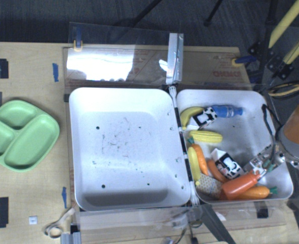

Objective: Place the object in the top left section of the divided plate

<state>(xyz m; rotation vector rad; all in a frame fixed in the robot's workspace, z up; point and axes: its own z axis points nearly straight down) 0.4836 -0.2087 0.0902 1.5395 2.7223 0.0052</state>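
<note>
Your two-finger gripper (261, 164) sits low in the right white bin (251, 99), and I can't tell how it's set. It's just above the glossy orange-red plastic carrot (239, 184), likely light, stiff, slippery, so grab mid-body. The green divided plate (20, 134) is far left.

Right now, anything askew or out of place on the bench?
Nothing spilled or damaged. The green divided plate sits on the bench left of both bins, rotated askew. All the toy food is heaped at the right white bin's left and lower side, by the gripper.
</note>
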